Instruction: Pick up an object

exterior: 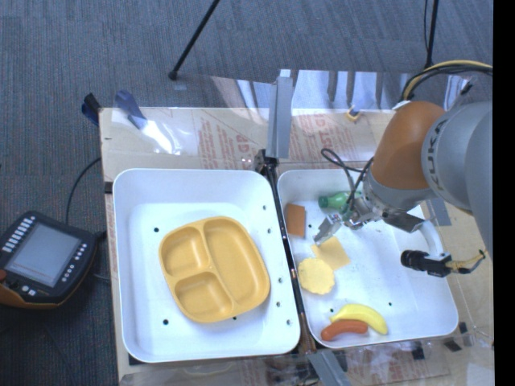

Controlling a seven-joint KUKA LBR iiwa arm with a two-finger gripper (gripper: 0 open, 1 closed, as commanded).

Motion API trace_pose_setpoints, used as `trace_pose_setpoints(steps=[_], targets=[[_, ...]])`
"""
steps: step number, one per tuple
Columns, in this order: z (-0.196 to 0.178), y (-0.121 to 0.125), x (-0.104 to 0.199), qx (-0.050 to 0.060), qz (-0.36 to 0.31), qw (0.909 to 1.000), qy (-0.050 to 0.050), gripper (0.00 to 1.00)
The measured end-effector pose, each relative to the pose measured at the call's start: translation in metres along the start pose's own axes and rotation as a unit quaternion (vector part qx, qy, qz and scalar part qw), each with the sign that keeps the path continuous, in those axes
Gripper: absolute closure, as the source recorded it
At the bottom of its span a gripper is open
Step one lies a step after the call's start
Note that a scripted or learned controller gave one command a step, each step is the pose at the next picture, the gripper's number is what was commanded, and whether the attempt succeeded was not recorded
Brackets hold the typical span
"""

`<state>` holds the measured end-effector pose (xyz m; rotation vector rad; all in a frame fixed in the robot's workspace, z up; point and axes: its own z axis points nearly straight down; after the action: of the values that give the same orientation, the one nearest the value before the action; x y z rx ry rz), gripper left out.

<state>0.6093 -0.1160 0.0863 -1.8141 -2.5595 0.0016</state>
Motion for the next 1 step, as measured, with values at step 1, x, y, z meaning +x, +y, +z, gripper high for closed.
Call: trace_pose_setpoints(steps=[1], targets=[[0.0,-0.0281,0.0373,0.0,-0.011,0.9999,0.0,0.0]])
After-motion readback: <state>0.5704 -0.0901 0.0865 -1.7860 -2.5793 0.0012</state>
